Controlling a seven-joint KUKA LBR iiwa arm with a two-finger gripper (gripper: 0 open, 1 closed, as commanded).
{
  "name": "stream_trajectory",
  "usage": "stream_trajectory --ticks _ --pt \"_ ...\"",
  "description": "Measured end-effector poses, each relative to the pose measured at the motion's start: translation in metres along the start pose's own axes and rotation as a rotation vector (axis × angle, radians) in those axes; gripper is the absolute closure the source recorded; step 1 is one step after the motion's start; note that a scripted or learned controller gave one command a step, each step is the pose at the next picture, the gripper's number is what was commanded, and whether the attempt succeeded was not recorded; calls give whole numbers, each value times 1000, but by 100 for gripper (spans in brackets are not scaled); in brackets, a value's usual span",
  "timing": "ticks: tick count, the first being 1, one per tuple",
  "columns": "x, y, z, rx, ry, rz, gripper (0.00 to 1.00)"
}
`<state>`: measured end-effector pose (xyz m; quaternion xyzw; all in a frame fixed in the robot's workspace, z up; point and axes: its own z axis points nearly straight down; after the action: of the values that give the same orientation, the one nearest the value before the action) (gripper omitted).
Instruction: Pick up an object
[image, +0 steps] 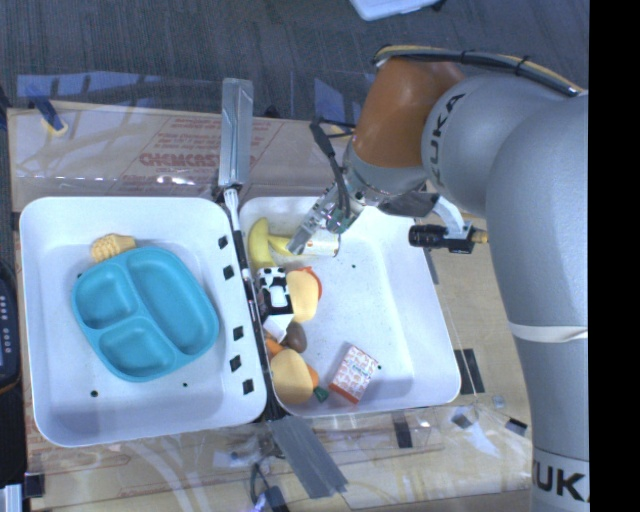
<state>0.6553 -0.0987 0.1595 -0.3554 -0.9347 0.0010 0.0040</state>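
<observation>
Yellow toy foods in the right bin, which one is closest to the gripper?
The curved yellow banana at the right bin's far left corner, just left of the gripper. The rounded yellow piece lies at the near wall, beside the small orange-and-white carton.

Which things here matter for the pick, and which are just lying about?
In play: gripper, low in the right bin; banana beside it; small carton; the other toys along the divider.
Lying about: blue divided plate; yellow toy; left bin.
</observation>
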Motion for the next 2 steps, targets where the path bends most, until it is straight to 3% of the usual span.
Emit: stream_trajectory --ticks 1,2 --pt "-7 -37 -38 -6 -7 575 100" --pt "-6 -37 -37 -6 -6 575 0"
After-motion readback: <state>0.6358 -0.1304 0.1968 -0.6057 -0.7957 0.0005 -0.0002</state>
